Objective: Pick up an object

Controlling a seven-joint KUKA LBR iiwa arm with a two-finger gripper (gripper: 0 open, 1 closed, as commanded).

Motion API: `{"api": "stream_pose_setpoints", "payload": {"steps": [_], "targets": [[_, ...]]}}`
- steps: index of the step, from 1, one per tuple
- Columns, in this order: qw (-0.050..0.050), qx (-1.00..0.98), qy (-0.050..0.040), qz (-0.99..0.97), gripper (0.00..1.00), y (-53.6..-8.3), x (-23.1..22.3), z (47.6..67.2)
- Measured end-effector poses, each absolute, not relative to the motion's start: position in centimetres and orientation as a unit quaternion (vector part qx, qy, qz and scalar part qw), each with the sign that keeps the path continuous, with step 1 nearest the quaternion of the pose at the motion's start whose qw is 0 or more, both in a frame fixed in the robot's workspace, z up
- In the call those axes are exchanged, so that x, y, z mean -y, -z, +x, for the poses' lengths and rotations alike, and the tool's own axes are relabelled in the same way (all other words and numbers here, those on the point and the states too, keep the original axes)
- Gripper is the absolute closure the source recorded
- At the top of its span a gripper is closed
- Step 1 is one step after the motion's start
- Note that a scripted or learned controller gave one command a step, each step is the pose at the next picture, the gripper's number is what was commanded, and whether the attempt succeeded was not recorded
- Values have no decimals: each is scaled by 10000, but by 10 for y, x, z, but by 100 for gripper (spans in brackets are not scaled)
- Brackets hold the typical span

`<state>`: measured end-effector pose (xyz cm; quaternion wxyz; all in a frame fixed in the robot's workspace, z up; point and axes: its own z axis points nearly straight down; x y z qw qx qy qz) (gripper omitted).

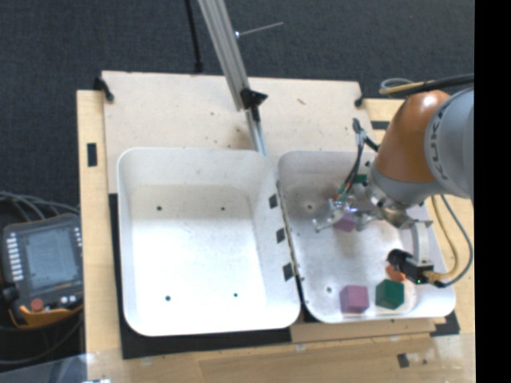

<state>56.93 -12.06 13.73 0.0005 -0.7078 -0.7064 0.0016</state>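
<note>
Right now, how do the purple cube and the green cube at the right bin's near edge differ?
The purple cube is lighter in colour; the green cube is dark. The purple cube sits nearer the left bin, the green cube nearer the arm's side. Both lie loose in the right bin, side by side, similar in size.

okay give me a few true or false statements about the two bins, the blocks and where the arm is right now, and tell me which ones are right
1. The arm works over the right bin. True.
2. A green block lies in the left bin. False: it lies in the right bin, near that bin's front edge.
3. A purple block sits just left of the green block. True.
4. The pincer hangs over the front edge of the left bin. False: it is over the middle of the right bin, by a small purple object.
5. The two front blocks are stacked. False: they lie side by side.
</note>
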Motion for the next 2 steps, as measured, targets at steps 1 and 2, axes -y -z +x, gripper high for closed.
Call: {"api": "stream_pose_setpoints", "payload": {"steps": [1, 2], "targets": [[-22, 7064, 1, -7078, 0, -97, 122, 570], [-36, 7040, 19, -7102, 100, -109, 123, 571]]}}
